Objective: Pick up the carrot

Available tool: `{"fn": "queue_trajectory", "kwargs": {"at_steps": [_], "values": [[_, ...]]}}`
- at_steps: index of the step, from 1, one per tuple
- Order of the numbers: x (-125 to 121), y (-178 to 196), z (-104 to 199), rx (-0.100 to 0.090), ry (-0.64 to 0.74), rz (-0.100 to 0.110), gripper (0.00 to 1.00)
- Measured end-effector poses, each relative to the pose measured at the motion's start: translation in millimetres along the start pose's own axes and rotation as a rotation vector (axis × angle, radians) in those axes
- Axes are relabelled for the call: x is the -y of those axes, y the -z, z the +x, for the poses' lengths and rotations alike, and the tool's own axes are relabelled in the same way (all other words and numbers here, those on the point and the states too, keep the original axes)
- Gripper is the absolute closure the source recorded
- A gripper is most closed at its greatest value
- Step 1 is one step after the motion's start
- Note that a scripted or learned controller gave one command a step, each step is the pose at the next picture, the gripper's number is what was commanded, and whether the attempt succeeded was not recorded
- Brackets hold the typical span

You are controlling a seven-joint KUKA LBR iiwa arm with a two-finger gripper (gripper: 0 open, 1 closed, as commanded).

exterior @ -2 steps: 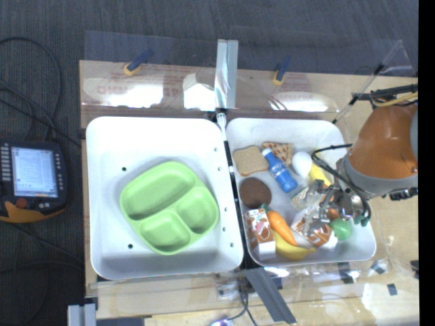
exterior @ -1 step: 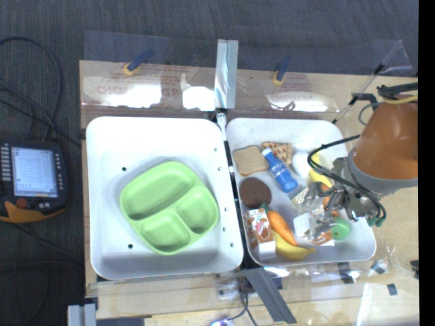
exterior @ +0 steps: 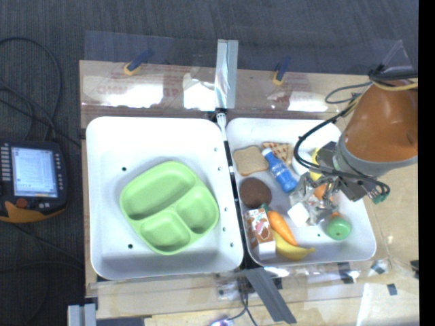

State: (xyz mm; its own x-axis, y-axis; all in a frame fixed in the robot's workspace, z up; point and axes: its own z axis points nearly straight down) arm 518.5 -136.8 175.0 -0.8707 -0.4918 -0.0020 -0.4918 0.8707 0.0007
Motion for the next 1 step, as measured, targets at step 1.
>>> {"fn": "queue_trajectory", "kwargs": {"at_steps": [1], "values": [[40.4,79.4,50.0,0.002,0.303,0.004,1.00]]}}
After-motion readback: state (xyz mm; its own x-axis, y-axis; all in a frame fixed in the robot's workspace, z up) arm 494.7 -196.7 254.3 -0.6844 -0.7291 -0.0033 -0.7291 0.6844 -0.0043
